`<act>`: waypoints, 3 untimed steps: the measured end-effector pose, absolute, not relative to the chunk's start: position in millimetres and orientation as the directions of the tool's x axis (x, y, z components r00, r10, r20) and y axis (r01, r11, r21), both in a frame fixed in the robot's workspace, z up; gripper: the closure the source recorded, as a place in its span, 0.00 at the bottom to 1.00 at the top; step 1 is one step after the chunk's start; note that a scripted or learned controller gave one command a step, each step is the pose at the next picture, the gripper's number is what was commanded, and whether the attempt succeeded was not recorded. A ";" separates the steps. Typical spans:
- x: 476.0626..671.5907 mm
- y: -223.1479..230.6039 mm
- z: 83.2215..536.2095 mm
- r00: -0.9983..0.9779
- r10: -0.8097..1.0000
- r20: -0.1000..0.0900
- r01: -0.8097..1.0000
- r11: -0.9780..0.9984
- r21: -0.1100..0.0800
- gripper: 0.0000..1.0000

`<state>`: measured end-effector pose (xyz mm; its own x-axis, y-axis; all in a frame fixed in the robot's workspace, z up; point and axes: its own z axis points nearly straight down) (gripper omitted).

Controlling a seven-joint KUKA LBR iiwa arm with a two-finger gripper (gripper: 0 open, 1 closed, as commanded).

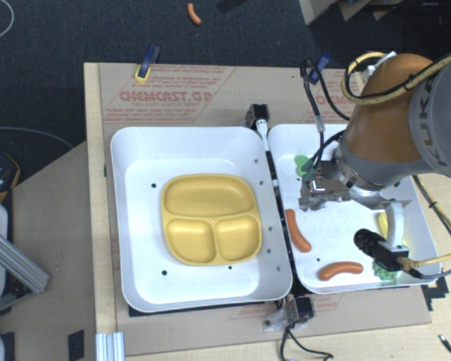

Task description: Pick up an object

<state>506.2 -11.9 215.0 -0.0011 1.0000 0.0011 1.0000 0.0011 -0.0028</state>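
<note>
The gripper (313,200) hangs low over the right bin (334,235), in its upper-left part. The bulky grey wrist sits on top of it, so I can't tell from this slant whether it is spread wide or pinched narrow.

Just beside it, at seven o'clock, there's the orange sausage (297,230) lying flat on the white floor close to the bin's left wall. Its long axis runs from eleven o'clock down to five, with the upper end nearest the gripper. At five o'clock, further out by the near rim, the second sausage (340,270) lies almost crosswise, nine to three, its right end tipped slightly up.

At twelve o'clock a green piece (304,164) peeks out next to the wrist. At four o'clock there's a yellow piece (383,222) standing roughly twelve to six. Another green scrap (388,275) sits in the near right corner.

Out at nine o'clock is the left bin (135,201), carrying a yellow divided plate (210,218) in its middle.

Both bins rest on a tan board (346,318), and its red print (165,95) reads "CHEMCAST GP", with smaller lines below too blurred to read.
</note>
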 end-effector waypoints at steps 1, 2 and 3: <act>506.1 -20.5 232.6 0.000 1.000 -0.001 1.000 0.000 0.004 1.00; 511.5 -11.6 234.2 -0.002 1.000 0.000 1.000 0.002 0.002 1.00; 506.1 -12.9 234.4 0.000 1.000 0.000 1.000 0.000 -0.001 1.00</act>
